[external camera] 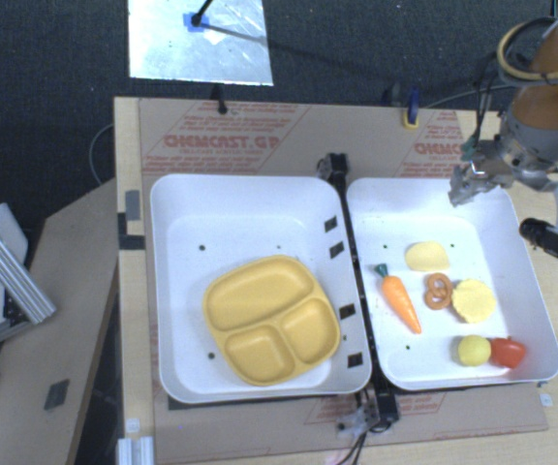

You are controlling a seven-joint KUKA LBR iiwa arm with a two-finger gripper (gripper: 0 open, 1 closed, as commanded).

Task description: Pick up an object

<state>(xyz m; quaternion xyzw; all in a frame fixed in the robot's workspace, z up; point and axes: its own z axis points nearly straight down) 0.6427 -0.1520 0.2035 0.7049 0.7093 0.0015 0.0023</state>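
The right bin (511, 226) holds an orange carrot (399, 299), a pale yellow piece (426, 256), a brown pretzel (439, 291), a round yellow slice (475, 301), a yellow lemon (473, 351) and a red tomato (508, 353). My gripper (468, 184) hangs over the far right corner of that bin, above and behind the toys, touching none of them. Nothing shows between its tips.
The left bin (192, 211) carries a yellow three-compartment plate (271, 318). A black divider with clips (349, 260) runs between the bins. A shiny sheet (200, 29) lies behind the bench, and a metal frame (3, 269) stands at the left.
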